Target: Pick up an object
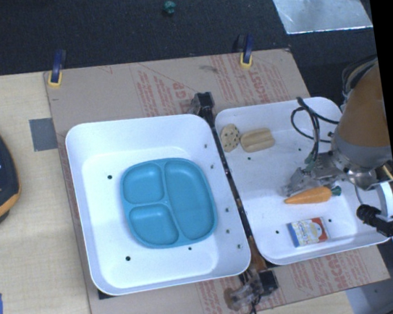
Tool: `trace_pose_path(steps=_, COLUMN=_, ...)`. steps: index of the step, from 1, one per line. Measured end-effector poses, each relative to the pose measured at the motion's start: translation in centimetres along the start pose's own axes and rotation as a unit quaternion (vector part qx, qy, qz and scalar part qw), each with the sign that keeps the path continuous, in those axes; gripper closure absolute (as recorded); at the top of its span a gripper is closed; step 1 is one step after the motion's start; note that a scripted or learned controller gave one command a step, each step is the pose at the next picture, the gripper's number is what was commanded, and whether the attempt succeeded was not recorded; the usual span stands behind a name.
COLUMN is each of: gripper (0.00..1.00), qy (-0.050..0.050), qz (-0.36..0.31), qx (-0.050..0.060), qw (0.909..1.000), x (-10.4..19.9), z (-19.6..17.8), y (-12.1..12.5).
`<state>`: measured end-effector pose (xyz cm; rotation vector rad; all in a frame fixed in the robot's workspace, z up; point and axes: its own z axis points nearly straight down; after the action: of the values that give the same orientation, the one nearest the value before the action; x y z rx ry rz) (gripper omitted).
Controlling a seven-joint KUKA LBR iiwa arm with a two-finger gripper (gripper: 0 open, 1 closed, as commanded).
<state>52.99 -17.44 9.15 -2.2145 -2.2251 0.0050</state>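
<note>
While the arm (362, 117) leans in from the right edge over the right bin (283, 249), the carrot (308, 196) lies at centre right, long axis left to right, tip pointing left. The gripper (314, 171) sits just above it, perhaps touching; how far it is open I cannot tell, and nothing shows in its hold.

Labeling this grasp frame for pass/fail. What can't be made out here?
- Gripper: in the camera view its fingers are small and dark, merged with cables just above the carrot; contact or grasp can't be judged.
- Arm: cut off by the right edge.
- Small packet: print too small to read.
- Spotted round item beside the tan block: too small to identify.
</note>
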Motion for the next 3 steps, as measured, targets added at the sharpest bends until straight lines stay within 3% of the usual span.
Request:
trace_pose_path(steps=1, gripper=0.0, qy=0.0, qz=0.0, qx=-0.001, qw=1.0, x=-3.4, z=-0.1, y=8.8)
trace_pose_path(steps=2, gripper=0.0, qy=0.001, qz=0.0, qx=-0.001, qw=1.0, x=-3.8, z=-0.2, y=12.7)
trace_pose_path(steps=3, gripper=0.0, qy=0.0, qz=-0.001, qx=0.0, qw=1.0, x=3.0, z=-2.0, y=7.3)
